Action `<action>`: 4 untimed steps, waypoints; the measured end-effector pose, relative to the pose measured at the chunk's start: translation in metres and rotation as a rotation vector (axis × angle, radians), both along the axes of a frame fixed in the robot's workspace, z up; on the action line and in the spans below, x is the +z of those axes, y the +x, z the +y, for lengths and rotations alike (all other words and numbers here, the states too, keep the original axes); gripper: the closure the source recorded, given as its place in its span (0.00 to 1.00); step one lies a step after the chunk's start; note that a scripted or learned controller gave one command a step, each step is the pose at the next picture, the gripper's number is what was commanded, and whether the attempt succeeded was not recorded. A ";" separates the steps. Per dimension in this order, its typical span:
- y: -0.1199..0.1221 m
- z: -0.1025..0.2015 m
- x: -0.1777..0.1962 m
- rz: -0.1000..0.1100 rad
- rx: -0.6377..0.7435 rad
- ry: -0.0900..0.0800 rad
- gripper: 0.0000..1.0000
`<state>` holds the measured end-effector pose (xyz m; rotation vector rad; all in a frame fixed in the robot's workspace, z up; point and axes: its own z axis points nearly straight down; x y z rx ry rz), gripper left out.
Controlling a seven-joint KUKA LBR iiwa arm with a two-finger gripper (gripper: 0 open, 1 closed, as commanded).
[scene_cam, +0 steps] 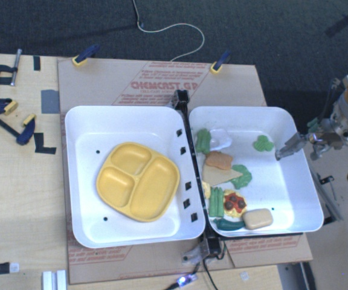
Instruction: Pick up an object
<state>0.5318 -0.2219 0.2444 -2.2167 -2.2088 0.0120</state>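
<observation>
1. The hand (298,144) hangs over the right bin's (295,189) right rim; whether it is wide or narrow, I cannot tell.
2. Nearest pick, the green piece (262,142), lies just left of it, toward the bin's middle.

A wooden bench (23,192) bears brown cardboard (162,83), two white bins (77,162) and clamps (5,110).

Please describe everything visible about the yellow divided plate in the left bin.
The yellow divided plate looks like matte plastic, rounded-square, with three recessed compartments: two smaller ones toward the left and upper side, one long one on the right. It lies flat, right side up, turned at an angle, on the floor of the left white bin, with nothing in it.
</observation>
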 end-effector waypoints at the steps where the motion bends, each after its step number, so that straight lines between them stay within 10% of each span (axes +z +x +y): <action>1: 0.002 0.001 0.008 -0.012 0.004 -0.003 0.00; 4: -0.009 0.002 -0.162 -0.012 0.005 -0.004 0.00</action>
